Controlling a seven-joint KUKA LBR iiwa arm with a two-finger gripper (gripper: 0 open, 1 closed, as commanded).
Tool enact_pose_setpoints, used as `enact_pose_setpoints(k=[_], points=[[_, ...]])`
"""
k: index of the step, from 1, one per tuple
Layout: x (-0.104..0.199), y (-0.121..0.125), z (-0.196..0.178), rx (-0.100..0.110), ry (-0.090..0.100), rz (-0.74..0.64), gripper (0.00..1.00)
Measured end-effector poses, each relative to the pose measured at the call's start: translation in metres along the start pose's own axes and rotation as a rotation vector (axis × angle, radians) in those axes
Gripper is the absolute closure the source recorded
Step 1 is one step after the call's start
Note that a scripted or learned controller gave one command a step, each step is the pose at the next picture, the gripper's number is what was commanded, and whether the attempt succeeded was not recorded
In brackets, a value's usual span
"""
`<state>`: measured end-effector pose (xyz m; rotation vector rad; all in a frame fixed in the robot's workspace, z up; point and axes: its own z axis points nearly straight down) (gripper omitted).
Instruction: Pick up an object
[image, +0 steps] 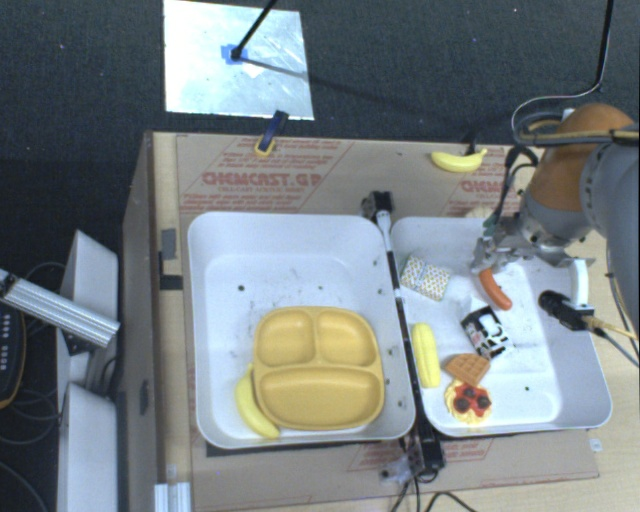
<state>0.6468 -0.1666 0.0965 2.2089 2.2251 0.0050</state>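
The arm (590, 170) reaches in from the right, over the right bin's (575, 395) far edge. The tool (492, 258) hangs at the upper part of that bin. Whether it is wide or narrow cannot be told from this angle, and nothing can be seen held in it.

Contents of the right bin:
- A sausage (495, 289), orange-red, lies just below the tool, its upper end close to the tool or touching it; which cannot be told.
- A checked block (425, 278) lies to the left of the tool, near the wall between the bins.
- A black-and-white item (484, 333) lies below the sausage, near the bin's middle.
- A waffle (466, 367) lies just beneath the black-and-white item.
- A tart (470, 402), with red and dark berries, lies at the near edge.
- A yellow corn-like piece (425, 354) lies along the left wall.

Contents of the left bin (225, 260):
- A yellow divided tray (318, 366) sits in the near half.
- A banana (253, 405) lies against the tray's lower left corner.

A second banana (457, 158) lies on the bench (330, 170) beyond the right bin, well apart from the tool.
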Motion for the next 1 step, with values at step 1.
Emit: enact_pose_setpoints(k=[1], points=[[0.0887,0.0160,-0.0904,0.000,0.004,0.001,1.00]])
